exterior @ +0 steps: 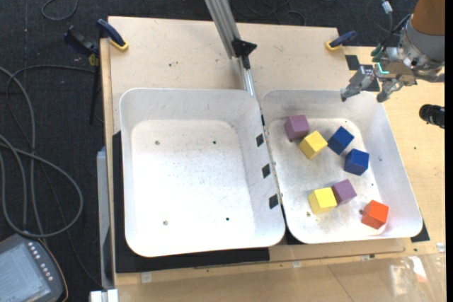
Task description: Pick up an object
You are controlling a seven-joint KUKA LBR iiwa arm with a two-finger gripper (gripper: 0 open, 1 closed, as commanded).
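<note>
Blocks lying in right bin (396, 152): purple block (296, 126) toward its far-left corner | yellow block (313, 144), blue block (340, 138) mid-bin | orange block (375, 213) near-right corner | my gripper (369, 88) hovering over far-right rim, fingers spread, gripping nothing.

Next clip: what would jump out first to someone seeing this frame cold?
The bright blocks clustered in the right bin stand out first: two purple, two yellow, two blue, and an orange block alone near the bin's front right corner. Next is the gripper, fingers spread with nothing between them, above that bin's far right edge. The left bin is plain white beside it.
</note>
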